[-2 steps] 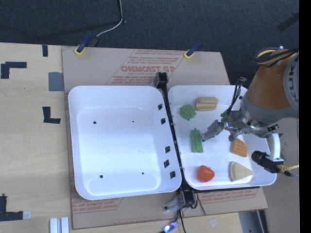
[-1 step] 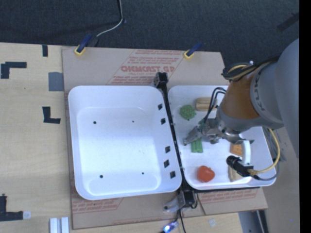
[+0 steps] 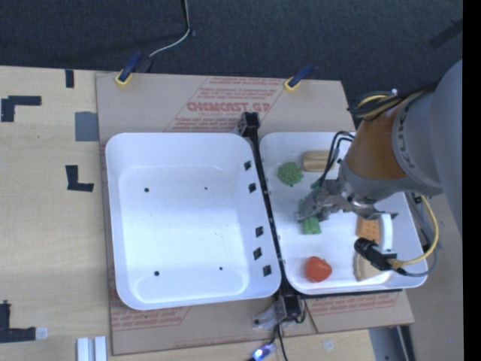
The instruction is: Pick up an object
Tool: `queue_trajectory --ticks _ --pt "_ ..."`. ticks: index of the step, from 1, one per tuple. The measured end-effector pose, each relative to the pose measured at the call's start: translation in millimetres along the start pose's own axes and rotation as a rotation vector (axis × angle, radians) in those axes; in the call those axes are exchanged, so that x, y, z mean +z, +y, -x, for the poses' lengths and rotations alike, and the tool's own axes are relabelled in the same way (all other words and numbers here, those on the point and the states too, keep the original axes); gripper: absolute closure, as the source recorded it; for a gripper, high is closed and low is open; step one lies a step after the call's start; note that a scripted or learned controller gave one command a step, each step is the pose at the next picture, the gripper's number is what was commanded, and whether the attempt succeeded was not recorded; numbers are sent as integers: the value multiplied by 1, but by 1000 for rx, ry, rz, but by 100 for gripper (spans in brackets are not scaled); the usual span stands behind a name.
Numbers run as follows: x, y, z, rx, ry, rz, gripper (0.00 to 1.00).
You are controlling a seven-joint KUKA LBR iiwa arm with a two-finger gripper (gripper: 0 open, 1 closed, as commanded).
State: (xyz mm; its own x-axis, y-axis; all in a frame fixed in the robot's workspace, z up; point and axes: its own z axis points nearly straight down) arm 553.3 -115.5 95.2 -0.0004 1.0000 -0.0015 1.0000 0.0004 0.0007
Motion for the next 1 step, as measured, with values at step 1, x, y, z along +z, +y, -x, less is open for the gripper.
queue_trajectory --ticks 1 --pt "-110 -38 -73 -7 4 2 100"
